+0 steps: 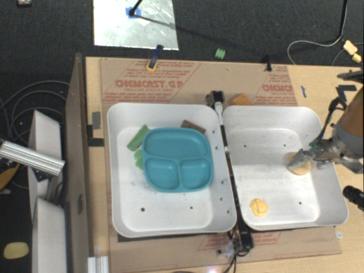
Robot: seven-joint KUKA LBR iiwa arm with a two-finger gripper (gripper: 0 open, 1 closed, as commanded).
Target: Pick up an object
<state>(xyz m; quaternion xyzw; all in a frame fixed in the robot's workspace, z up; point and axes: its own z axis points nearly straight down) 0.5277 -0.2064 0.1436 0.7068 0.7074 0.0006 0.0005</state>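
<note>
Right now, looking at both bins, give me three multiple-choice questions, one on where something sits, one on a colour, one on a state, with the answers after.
1. Where does the divided tray sit?
A. in the left bin
B. in the right bin
C. on the floor

2. What colour is the lumpy object near the right bin's front edge?
A. red
B. yellow
C. black

3. How does the pincer stand relative to the tan object?
A. raised high above the left bin
B. down low right at the object, in the right bin
C. resting on the divided tray

Answers: 1 A, the tray lies on the floor of the left bin. 2 B, it shows yellow against the white bin. 3 B, the pincer's tip meets the tan object by the bin's right side; whether it grips it cannot be told.
</note>
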